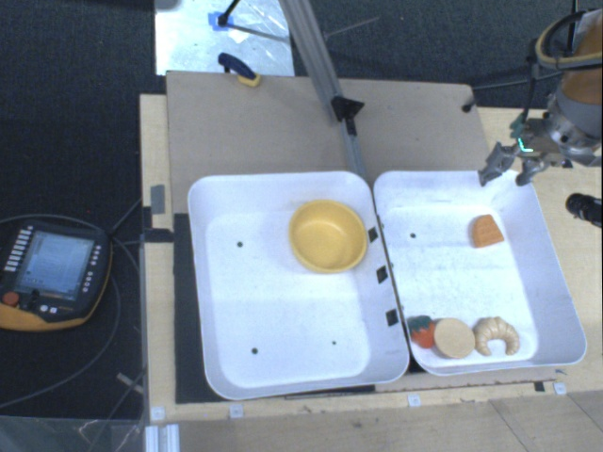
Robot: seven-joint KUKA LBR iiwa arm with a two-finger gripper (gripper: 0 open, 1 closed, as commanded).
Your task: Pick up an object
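While the gripper (507, 169) hangs over the right bin's (556, 281) far corner, jaws apart and holding nothing, an orange block (486, 231) lies nearby below.

I saw a yellow bowl (328, 235) upright in the left bin's far right. In the right bin lay an orange wedge (486, 231), and near its front edge a round biscuit-like disc (453, 338), croissant (497, 335) and red-green piece (420, 330).

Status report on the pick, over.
Gripper open, holding nothing, over right bin's far rim. Orange wedge nearest, untouched. Nothing in the way.
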